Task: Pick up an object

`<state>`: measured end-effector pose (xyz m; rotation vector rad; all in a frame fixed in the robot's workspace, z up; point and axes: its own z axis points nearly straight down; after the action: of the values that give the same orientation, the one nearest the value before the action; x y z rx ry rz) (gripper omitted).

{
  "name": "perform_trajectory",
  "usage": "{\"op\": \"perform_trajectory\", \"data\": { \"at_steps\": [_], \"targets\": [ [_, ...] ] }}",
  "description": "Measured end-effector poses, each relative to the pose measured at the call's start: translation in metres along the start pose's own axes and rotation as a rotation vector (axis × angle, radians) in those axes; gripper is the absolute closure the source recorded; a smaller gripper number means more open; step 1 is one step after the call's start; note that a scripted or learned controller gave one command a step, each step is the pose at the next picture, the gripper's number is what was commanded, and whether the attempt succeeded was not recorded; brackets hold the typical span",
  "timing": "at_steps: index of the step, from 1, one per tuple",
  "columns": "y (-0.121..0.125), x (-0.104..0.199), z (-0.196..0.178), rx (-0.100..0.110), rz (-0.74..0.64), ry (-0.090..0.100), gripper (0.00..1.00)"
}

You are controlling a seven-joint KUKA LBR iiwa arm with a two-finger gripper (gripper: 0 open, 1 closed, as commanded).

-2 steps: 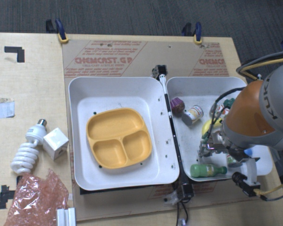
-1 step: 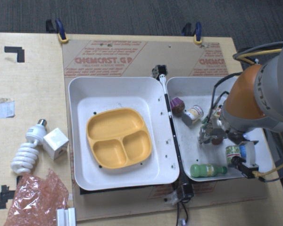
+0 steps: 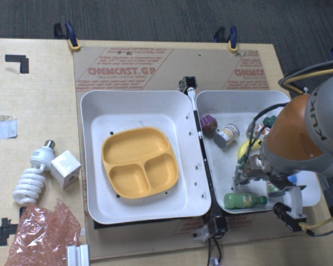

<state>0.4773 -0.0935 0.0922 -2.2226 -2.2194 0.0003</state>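
Board (image 3: 127, 65) reads "CHEMCAST"; end effector (image 3: 245, 176) above green bottle (image 3: 244, 200); grip unclear.

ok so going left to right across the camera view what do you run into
spiral light bulb → small white cube → yellow divided tray in the left bin → purple object → small can → green bottle → grey and orange arm

My arm (image 3: 299, 137) hides much of the right bin (image 3: 233, 101); a yellow item (image 3: 247, 147) only peeks out; pink wrap (image 3: 41, 237) is cropped at the bottom left.
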Motion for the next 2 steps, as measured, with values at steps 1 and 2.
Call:
{"op": "perform_trajectory", "data": {
  "at_steps": [1,2],
  "targets": [
    [0.078,-0.002,-0.001,-0.001,-0.004,-0.001,0.00],
    [0.053,-0.002,0.000,0.000,-0.001,-0.001,0.00]
  ]
}}
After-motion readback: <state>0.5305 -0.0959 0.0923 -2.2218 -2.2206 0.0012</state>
